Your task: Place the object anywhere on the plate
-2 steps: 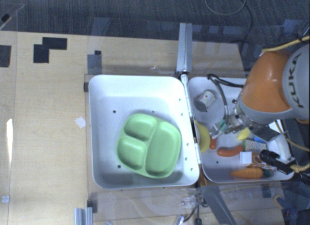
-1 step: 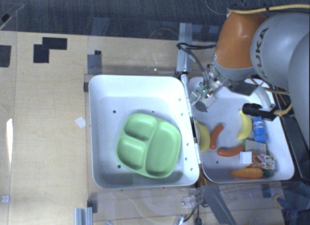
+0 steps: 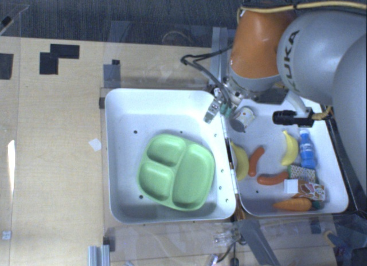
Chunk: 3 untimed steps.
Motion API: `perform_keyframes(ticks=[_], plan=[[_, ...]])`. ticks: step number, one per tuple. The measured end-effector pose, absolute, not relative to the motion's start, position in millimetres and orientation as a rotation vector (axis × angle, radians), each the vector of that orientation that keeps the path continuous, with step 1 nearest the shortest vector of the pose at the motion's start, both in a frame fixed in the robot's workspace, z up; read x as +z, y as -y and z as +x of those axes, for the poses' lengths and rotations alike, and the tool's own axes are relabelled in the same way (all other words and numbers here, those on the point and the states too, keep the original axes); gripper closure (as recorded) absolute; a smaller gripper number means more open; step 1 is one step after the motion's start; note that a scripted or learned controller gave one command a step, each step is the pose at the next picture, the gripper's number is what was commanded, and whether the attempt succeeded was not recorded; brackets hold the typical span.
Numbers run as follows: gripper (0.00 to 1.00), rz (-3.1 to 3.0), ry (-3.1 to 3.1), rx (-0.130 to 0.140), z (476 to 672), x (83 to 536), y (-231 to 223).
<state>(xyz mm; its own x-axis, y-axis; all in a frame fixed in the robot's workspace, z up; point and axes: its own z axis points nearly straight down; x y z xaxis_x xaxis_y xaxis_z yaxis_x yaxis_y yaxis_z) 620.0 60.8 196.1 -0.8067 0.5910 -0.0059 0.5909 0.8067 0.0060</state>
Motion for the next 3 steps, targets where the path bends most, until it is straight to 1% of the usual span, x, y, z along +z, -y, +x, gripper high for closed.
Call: perform_keyframes(ticks=[1, 2, 3], plan=[[1.00, 0.941, -2.993, 0.005, 487.5, 204, -101], [1.00, 0.890, -3.006, 0.004, 556.1, 191, -59], [1.00, 0.656, -3.068, 0.005, 487.5, 185, -106]])
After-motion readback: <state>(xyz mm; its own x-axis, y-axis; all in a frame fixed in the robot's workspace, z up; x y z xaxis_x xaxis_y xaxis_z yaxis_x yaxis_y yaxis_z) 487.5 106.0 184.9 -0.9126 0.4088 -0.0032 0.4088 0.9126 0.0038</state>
